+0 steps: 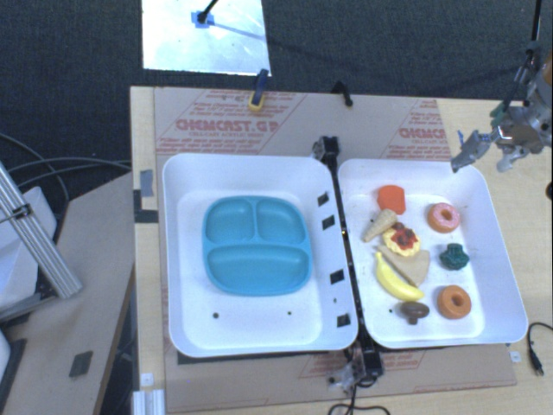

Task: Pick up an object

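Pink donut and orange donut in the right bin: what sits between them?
In the camera view, the dark green toy lies between the pink donut and the orange donut, near the right bin's right side.

Toy foods [413,253] clustered in right bin [492,223]: banana [394,280], two doughnuts [444,218], mushroom [413,311]

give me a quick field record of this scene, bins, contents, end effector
left bin: blue tray
right bin: orange block, pink donut, cone, pizza slice, banana, green toy, brown donut, mushroom
end effector: above the right bin's far right corner, holding nothing
task state: nothing picked yet
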{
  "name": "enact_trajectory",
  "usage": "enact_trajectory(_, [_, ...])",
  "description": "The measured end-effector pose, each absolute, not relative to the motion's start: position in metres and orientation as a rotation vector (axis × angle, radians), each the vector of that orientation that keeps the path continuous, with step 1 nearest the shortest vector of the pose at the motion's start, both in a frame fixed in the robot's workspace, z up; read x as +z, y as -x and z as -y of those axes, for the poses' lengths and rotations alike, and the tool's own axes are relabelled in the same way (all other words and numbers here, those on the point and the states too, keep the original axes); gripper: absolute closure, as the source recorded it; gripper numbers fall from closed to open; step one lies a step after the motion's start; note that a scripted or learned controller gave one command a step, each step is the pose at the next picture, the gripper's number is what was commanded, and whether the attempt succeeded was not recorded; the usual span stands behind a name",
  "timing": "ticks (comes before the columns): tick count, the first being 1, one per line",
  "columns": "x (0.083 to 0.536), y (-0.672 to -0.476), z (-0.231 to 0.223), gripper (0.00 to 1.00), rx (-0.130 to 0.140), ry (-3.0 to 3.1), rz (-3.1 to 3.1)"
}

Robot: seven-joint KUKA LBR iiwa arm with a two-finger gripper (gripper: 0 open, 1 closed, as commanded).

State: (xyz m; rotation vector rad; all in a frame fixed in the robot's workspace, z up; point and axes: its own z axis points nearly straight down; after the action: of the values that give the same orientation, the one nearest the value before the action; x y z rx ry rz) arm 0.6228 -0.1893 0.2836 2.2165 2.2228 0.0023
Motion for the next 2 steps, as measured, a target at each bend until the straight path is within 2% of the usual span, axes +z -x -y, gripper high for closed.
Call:
enact_trajectory(1, [0.093,-0.625,0.178,0.00,-0.008,-2.224,-2.233])
enact_trajectory(2, [0.115,-0.630,0.180,1.00,0.006,-2.212,-2.223])
